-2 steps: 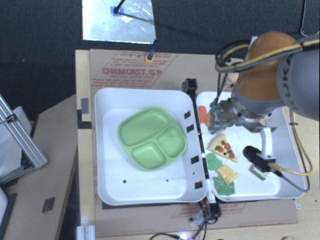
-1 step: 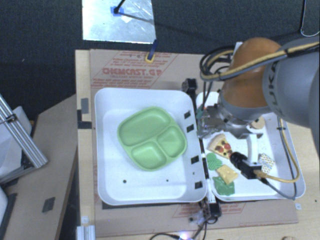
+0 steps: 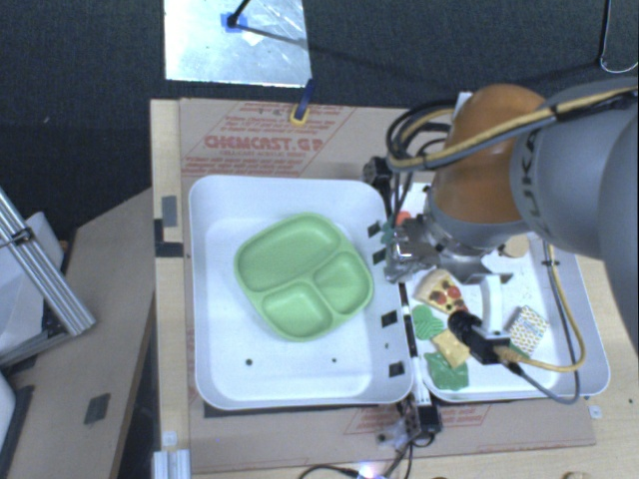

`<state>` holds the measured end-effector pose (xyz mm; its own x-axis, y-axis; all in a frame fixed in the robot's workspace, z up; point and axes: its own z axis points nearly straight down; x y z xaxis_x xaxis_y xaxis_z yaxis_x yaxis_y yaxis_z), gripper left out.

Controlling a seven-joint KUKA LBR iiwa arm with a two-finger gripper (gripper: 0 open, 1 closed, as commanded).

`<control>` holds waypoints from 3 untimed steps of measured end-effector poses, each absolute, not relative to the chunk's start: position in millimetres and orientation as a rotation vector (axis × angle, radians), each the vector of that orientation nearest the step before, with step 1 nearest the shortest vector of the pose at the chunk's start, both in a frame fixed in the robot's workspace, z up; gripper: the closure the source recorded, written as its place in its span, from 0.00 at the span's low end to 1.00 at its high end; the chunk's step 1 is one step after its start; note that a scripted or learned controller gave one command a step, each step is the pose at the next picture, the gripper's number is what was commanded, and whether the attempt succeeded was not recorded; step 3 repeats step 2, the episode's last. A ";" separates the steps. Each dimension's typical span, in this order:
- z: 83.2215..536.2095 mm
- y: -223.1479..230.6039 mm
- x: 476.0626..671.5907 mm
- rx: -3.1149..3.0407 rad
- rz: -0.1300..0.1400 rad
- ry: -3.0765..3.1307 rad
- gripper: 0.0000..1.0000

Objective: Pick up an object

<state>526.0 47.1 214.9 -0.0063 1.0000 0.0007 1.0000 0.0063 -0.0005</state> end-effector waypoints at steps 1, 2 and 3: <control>218.4 34.4 522.4 -2.220 0.000 -2.222 1.00; 233.2 37.7 525.2 -2.217 -0.003 -2.227 1.00; 233.2 37.7 525.2 -2.217 -0.003 -2.227 1.00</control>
